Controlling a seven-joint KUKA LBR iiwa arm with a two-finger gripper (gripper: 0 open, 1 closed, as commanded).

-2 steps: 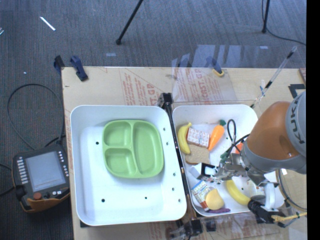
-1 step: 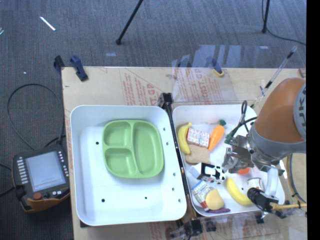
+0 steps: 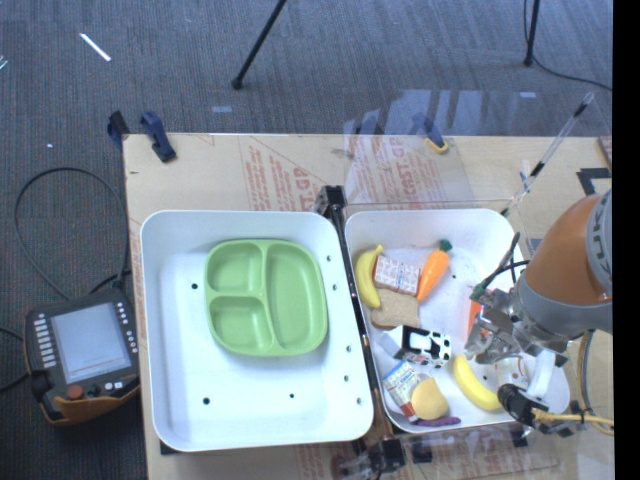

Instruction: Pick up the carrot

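Hand (image 3: 492,330) low over right bin (image 3: 490,220), near its right wall; finger spread can't be told, metal parts blur together and arm (image 3: 575,263) covers part of it. Nothing visibly held. Carrot (image 3: 432,271) lies free in that bin toward the far edge, tilted, touching a wrapped packet (image 3: 400,271), apart from hand. Banana (image 3: 476,385) just beside hand on the near side. Left bin (image 3: 170,368) carries green divided plate (image 3: 267,297).
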